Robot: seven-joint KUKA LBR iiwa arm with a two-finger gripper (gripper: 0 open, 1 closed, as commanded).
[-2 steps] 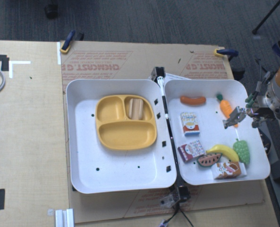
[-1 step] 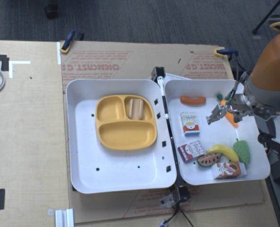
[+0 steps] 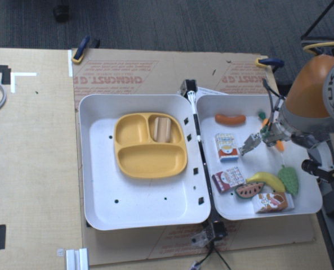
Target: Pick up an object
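Note:
My gripper (image 3: 257, 139) hangs over the middle of the right bin (image 3: 243, 211), its fingers (image 3: 249, 145) spread open with nothing between them. One finger points down-left toward a small white and red carton (image 3: 226, 147), just short of it. A sausage (image 3: 230, 118) lies at the bin's far side. Nearer the front lie a red packet (image 3: 228, 179), a banana (image 3: 266, 179), a watermelon slice (image 3: 249, 190), a green leafy piece (image 3: 288, 180) and an orange box (image 3: 272, 202). A small orange item (image 3: 279, 146) shows just behind the wrist.
The left bin (image 3: 99, 196) holds a yellow divided plate (image 3: 151, 151) with a tan block (image 3: 162, 129) in its far right compartment. The arm (image 3: 316, 94) comes in from the right over the right bin's edge. A black clip (image 3: 189, 87) sits where the bins meet.

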